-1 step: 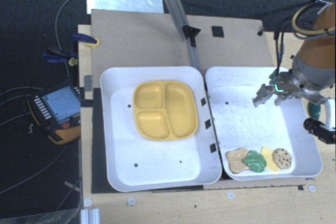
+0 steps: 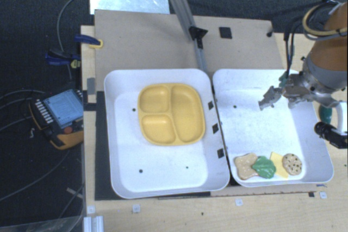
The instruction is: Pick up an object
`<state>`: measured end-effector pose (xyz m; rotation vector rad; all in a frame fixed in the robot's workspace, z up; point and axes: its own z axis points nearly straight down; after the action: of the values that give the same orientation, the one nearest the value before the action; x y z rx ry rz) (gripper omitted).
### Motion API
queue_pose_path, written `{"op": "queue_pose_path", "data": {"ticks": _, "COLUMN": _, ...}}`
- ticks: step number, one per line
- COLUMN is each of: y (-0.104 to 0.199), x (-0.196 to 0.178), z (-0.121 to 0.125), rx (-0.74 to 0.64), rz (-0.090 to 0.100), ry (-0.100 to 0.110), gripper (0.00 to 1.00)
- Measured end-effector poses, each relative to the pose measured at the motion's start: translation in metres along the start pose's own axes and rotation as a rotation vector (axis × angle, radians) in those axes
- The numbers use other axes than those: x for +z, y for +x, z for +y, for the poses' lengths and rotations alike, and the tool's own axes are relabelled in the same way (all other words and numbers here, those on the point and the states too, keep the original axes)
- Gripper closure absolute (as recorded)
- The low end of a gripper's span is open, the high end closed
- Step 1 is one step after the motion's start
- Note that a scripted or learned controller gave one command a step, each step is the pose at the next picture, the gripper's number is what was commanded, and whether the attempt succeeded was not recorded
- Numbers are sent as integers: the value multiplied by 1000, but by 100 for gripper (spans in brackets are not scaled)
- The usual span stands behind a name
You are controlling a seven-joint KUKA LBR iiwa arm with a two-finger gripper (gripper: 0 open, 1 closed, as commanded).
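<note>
Here, seen from above at a slant: two shallow white bins side by side on a bench. In left bin [image 2: 122,171], a yellow divided plate [image 2: 171,114] w/ three compartments, sitting toward the upper middle. In right bin [image 2: 255,127], four small food-shaped items in a row along the near edge: tan bone-shaped biscuit [image 2: 246,165] at left, touching a green leafy piece [image 2: 265,167], then a yellow wedge [image 2: 278,163] partly tucked behind it, then a round choc-chip cookie [image 2: 292,163] at right. Reaching in from the right, grey arm w/ orange band; gripper [image 2: 269,98] poised over upper part of right bin, well apart from the food row, pointing left. Jaws slightly parted, narrow gap, nothing between them. Beyond the bins, cables and a small blue-screened device [image 2: 61,111] at far left.
</note>
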<state>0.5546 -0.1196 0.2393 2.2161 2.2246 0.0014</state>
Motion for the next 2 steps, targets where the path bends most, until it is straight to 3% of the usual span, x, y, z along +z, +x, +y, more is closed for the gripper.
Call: {"op": "queue_pose_path", "data": {"ticks": 2, "y": -1, "x": 104, "z": -1, "rx": 3, "rz": 1, "ry": 5, "gripper": 0}}
